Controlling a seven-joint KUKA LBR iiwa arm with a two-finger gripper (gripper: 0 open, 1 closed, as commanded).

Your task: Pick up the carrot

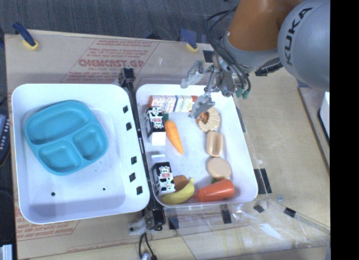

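The carrot (174,134), orange with a green top, lies in the right bin (244,147), left of its middle, pointing down and to the right. My gripper (197,92) hangs over the far end of that bin, up and to the right of the carrot and apart from it. It is open, with one fingertip (201,107) low beside a brown pastry (209,118) and nothing held between the fingers.
Around the carrot lie a cow-print carton (155,120), an orange-and-white box (171,103), a bread roll (214,143), a round bun (219,167), a red pepper (216,190), a banana (179,193) and a second cow carton (163,176). The left bin (33,203) holds a blue divided plate (64,135).
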